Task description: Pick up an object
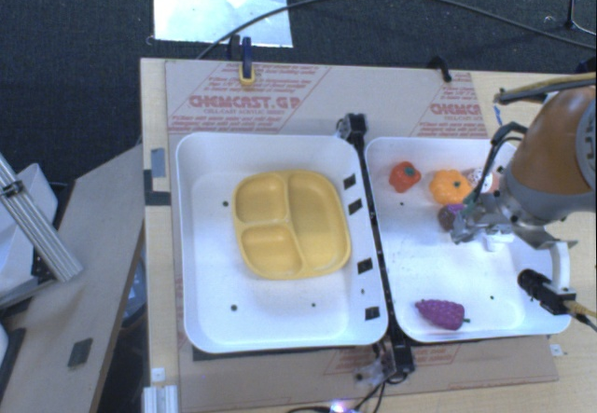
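Note:
Three toy foods lie in the right bin (410, 253). A small red-orange fruit with a green top (404, 176) sits near the bin's back left. Just to its right is an orange piece (451, 185). A purple bunch of grapes (440, 312) rests near the front edge. My gripper (462, 228) is low in the bin, just in front of and slightly right of the orange piece, with a small dark purplish bit (449, 213) at its tip. The arm's body hides the bin's right side.
The left bin (205, 215) holds a yellow divided plate (289, 223). A black rail with clips (366, 225) separates the two bins. The bench's cardboard surface (308, 94) lies behind them.

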### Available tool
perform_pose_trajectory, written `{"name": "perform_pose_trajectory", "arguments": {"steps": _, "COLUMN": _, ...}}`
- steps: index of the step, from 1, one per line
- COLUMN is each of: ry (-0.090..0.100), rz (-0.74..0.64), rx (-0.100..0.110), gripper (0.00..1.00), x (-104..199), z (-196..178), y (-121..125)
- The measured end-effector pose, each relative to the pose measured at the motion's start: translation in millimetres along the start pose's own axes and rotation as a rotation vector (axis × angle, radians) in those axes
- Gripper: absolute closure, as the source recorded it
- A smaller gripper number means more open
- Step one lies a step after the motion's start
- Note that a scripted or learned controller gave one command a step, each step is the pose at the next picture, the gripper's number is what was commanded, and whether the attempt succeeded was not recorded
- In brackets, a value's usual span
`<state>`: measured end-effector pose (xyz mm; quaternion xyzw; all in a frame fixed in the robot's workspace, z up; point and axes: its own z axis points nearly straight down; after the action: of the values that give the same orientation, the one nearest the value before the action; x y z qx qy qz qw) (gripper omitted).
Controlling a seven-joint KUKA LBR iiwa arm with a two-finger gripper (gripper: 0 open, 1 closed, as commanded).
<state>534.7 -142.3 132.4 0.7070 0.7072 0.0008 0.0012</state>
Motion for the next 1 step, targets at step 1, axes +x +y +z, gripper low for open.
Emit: {"name": "perform_pose_trajectory", "arguments": {"steps": 1, "ry": -0.001, "rz": -0.003, "rx": -0.004, "gripper": 1.0, "x": 3.0, "z": -56.9, "y": -7.1}}
